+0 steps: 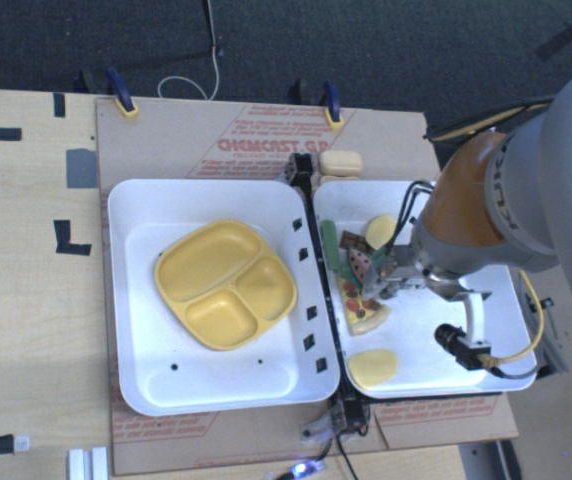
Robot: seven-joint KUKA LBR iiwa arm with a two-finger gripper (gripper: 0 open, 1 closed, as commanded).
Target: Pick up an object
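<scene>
My gripper [378,274] is down in the right bin [426,373], at its left side, over a small heap of toy food. Under it lies a pizza slice [365,314] with red dots, beside a green piece [330,251]. A pale yellow round piece [380,231] sits just behind the gripper. Another pale yellow piece [372,367] lies near the bin's front edge. The wrist hides the fingertips and whatever is between them.
The left bin [141,368] holds a yellow divided plate [226,282]. A beige block [341,163] lies on the cardboard behind the bins. A black divider [318,298] runs between the bins. A black cable [491,366] hangs from the wrist over the right bin.
</scene>
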